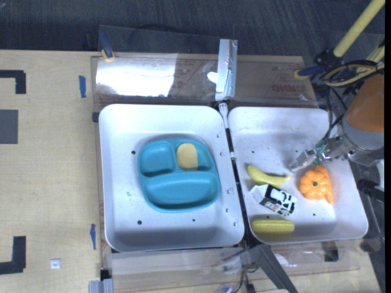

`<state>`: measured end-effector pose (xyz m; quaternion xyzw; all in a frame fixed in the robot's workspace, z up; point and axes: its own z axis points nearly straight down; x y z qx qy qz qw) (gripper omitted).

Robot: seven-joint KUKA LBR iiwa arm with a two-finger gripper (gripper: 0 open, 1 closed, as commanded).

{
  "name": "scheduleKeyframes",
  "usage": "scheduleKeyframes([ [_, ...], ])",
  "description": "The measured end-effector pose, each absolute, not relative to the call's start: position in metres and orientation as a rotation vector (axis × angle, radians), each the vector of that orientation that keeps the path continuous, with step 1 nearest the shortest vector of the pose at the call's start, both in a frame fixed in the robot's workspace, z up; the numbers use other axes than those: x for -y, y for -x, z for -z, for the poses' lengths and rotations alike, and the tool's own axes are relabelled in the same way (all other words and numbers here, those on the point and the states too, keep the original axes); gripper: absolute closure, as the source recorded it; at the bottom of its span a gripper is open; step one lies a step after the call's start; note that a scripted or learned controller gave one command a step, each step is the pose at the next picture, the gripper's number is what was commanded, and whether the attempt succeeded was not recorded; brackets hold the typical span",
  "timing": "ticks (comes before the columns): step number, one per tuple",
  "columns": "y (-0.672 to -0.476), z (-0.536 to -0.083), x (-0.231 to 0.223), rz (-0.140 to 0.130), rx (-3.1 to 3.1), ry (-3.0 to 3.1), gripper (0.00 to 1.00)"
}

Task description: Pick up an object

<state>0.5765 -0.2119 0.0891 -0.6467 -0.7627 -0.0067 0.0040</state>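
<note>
The right bin (pixel 275 127) holds a yellow banana (pixel 267 176), an orange pumpkin (pixel 316 185), a small black-and-white toy (pixel 278 201) and a yellow oblong piece (pixel 272 226) by its front wall. My gripper (pixel 310 156) hangs low over the bin's right side, just above and left of the pumpkin's top. Whether it touches the pumpkin is unclear. Nothing shows as lifted. The arm's orange band (pixel 369 105) sits at the right edge.
In the left bin (pixel 122 133) lies a blue divided plate (pixel 177 176) with a pale yellow item (pixel 187 155) in its upper right compartment. A metal divider (pixel 226 69) stands behind the bins. Cables and a yellow pole (pixel 360 20) are at the back right.
</note>
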Motion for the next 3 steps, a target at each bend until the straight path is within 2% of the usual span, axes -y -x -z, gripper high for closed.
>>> scheduleKeyframes([
  [1, -0.526, -0.090, 0.212, 0.025, 2.388, 2.039, 0.00],
  [2, -0.527, -0.100, 0.216, 0.018, 2.395, 2.048, 1.00],
  [3, -0.592, -0.200, 0.193, 0.010, 2.305, 2.148, 1.00],
])
